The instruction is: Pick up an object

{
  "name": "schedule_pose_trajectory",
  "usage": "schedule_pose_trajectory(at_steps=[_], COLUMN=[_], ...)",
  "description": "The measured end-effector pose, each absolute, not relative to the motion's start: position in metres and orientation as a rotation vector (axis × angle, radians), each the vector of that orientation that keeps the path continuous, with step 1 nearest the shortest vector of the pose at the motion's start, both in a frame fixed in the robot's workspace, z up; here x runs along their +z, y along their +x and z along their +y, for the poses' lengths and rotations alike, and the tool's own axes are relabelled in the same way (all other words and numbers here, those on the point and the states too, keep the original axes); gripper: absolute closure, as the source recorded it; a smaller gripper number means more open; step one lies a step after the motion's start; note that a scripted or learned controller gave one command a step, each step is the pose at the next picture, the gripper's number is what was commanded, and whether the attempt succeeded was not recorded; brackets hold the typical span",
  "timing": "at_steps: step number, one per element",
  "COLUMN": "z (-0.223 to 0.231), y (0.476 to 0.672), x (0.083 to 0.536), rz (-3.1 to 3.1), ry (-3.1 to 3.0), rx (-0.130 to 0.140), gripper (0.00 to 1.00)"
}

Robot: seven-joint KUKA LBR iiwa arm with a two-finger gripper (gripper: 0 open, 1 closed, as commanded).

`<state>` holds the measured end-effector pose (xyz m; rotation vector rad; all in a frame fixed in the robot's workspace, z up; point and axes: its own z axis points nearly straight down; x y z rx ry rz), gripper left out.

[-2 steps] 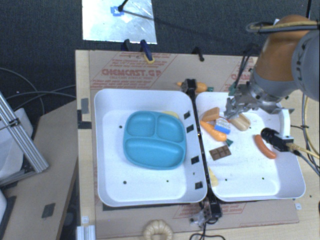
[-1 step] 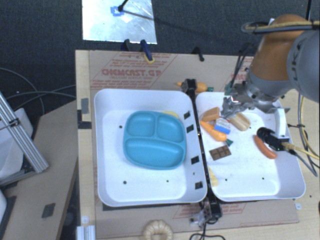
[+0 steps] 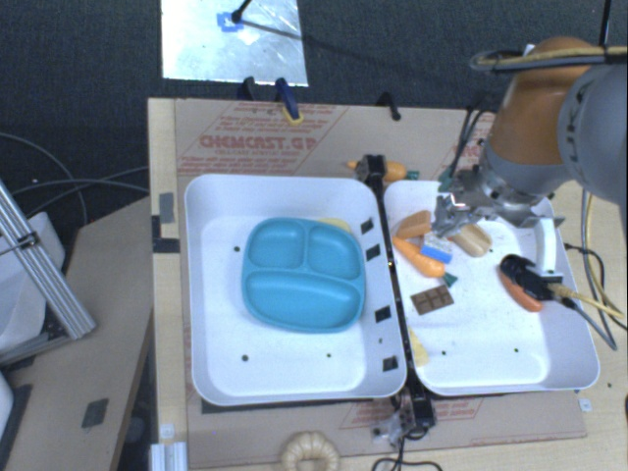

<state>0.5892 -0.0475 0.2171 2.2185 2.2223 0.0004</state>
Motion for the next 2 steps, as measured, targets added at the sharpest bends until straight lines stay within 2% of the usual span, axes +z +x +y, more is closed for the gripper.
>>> schedule_pose_trajectory(at_steps=[1,2], z=[-0.057,-0.044], y=[0.584,0.591], x=[0.217,0.222], rz=[2.221,2.227], ry=[2.220,2.215], rx=[0.000,0.002], gripper=[1.00,1.00])
